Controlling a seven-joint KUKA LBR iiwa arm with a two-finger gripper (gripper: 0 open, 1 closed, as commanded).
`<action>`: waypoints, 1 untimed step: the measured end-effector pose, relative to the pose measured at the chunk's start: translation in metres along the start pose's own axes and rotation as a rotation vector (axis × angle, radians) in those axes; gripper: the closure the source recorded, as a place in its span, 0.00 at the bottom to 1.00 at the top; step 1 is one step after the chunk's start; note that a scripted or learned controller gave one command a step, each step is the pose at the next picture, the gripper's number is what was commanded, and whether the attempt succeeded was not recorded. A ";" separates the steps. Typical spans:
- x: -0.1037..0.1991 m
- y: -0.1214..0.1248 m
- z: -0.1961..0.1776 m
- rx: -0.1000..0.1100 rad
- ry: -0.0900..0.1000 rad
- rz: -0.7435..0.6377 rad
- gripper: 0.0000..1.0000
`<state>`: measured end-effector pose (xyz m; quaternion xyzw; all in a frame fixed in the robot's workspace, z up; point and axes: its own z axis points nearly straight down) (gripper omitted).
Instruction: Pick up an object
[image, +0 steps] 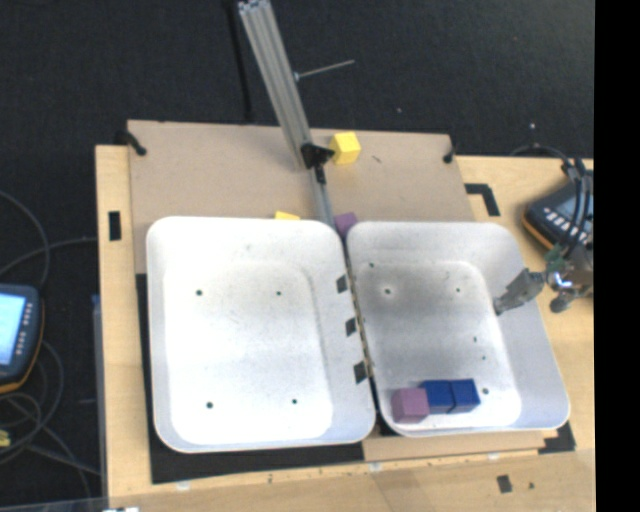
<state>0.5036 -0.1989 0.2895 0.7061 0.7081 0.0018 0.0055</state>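
A purple block (409, 403) lies at the front of the right bin (520, 390). Two blue blocks (450, 395) sit side by side just to its right, touching it. My gripper (535, 290) reaches in from the right edge of the view, over the right rim of the right bin, well behind the blocks and apart from them. Nothing shows in it. The rest of the arm is cut off by the view's edge.
The left bin (170, 330) adjoins the right one. Behind the bins, on the brown board, lie a yellow block (346, 148), a small yellow piece (287, 215) and a small purple piece (345, 222). A slanted metal rail (280, 85) rises at the back. A handheld controller (558, 218) rests at the right.
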 end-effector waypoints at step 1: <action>-0.014 0.013 -0.017 0.006 0.003 -0.001 0.00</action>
